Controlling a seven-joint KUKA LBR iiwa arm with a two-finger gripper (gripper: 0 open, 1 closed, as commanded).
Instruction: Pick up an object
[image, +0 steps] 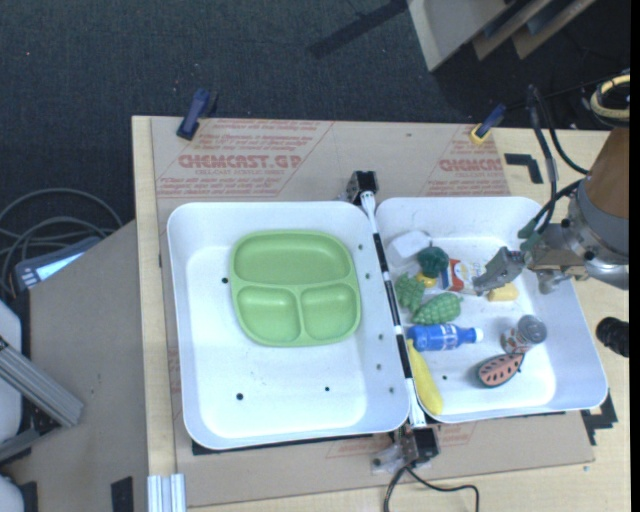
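Item: gripper (497, 272), on the grey arm entering from the right of the camera view. Position: over the upper middle of the right bin (570, 345). State: whether it is spread or closed cannot be told from this angle; nothing is visibly held.

Item: yellow block (504, 292). Position: right bin, directly under and just beside the gripper tip, partly hidden by it. Judged the nearest candidate for the pick.

Item: blue bottle (445, 338), lying on its side, white cap pointing right. Position: centre of the right bin, below and left of the gripper, near but apart.

Item: green cluster, comprising a dark green piece (433, 263) and a pale green knobbly piece (437, 309). Position: left of the gripper, close together, against the bin's inner wall.

Item: yellow banana-like piece (425, 385). Position: along the right bin's left wall, lower end.

Item: brown spotted piece (498, 370) and a grey round piece (529, 330). Position: lower right of the bin, below the gripper, well apart from the block.

Item: green divided tray (296, 287). Position: left bin (200, 400), alone.

Handling note: the step in hand appears to be the descent onto a target. Best done by centring over one isolated piece, coming straight down, and closing only once the piece sits between the tips; the crowded green cluster risks a glancing, failed grasp.
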